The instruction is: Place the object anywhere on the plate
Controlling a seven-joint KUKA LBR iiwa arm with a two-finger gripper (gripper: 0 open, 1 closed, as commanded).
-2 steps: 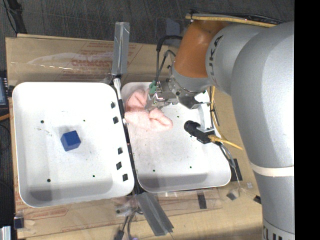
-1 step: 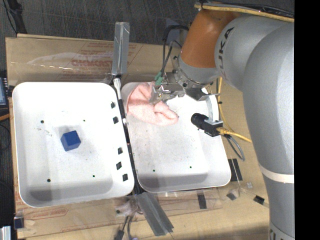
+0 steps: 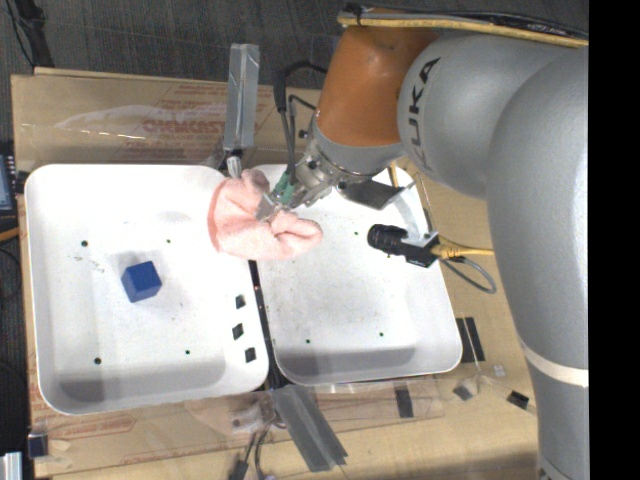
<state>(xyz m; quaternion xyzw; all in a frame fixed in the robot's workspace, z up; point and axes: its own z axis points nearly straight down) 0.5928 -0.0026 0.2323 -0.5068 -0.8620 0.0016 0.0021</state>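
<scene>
A pink soft, crumpled object [image 3: 245, 223] sits over the ridge between the two bins, near their far edge. My gripper [image 3: 274, 204] reaches in from the right and its fingers are pinched into the middle of the pink object, shut on it. Part of the object bulges left over the left bin [image 3: 60, 268] and part droops right over the right bin [image 3: 350, 308]. I cannot tell whether it rests on the rim or hangs just above it.
A small blue cube [image 3: 142, 279] lies in the left bin, left of centre. The large grey arm with its orange band [image 3: 365, 78] covers the far right side of the bench.
</scene>
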